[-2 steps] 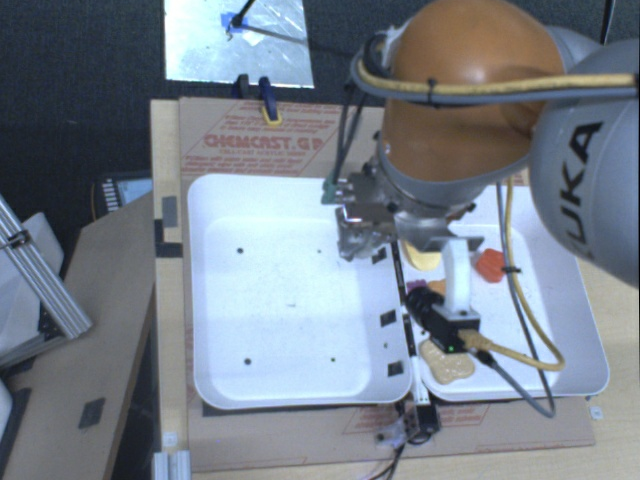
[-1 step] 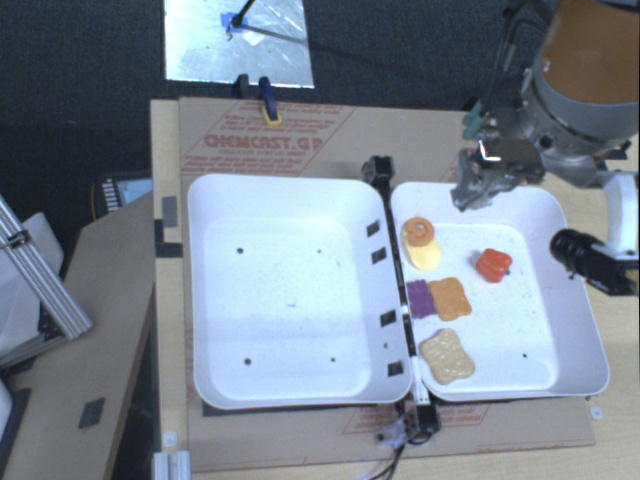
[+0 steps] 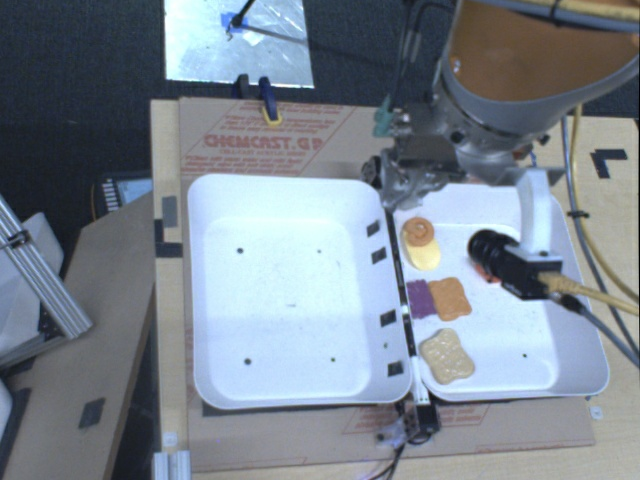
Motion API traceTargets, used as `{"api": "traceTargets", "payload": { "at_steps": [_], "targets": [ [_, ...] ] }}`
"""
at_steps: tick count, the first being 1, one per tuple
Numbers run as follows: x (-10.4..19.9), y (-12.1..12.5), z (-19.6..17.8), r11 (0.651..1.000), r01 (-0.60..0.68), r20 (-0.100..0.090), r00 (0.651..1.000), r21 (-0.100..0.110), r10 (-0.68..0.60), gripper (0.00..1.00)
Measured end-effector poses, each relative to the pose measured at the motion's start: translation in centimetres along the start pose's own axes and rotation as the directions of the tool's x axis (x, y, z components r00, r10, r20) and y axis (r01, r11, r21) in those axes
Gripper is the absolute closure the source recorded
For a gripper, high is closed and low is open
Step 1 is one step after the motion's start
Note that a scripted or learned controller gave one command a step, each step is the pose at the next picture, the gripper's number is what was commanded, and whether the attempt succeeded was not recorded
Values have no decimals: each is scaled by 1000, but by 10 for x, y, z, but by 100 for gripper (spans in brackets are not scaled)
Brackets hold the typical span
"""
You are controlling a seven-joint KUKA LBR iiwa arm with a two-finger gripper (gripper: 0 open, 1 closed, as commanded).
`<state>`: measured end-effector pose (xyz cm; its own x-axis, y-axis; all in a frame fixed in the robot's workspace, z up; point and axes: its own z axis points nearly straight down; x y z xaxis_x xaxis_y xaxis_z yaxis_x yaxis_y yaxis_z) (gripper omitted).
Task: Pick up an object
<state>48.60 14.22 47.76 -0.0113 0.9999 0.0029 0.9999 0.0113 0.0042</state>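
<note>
Several small food-shaped toys lie in the right bin (image 3: 560,348) near its left wall. From back to front they are a round orange piece (image 3: 418,232) resting on a yellow piece (image 3: 425,257), a purple slab (image 3: 418,298) touching a tan toast-like slab (image 3: 451,298), and a beige biscuit shape (image 3: 446,356). The gripper (image 3: 404,186) hangs over the bin's back left corner, just behind the orange piece. Its grey body and the wrist hide its fingers. A black unit on a white bracket (image 3: 512,260) juts from the arm over the bin's middle, with a bit of red (image 3: 487,273) under it.
The left bin (image 3: 210,298) stands beside the right one, with black clips along their shared wall (image 3: 390,318). Both rest on a cardboard sheet (image 3: 260,138). A silver plate (image 3: 238,26) and a blue clamp (image 3: 268,96) lie behind. Cables (image 3: 590,288) trail at the right.
</note>
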Motion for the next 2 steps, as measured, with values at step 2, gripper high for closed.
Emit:
{"api": "traceTargets", "payload": {
  "at_steps": [2],
  "targets": [
    [45,1,-36,1000,-3,0,1000,-1,3,100]
  ]
}}
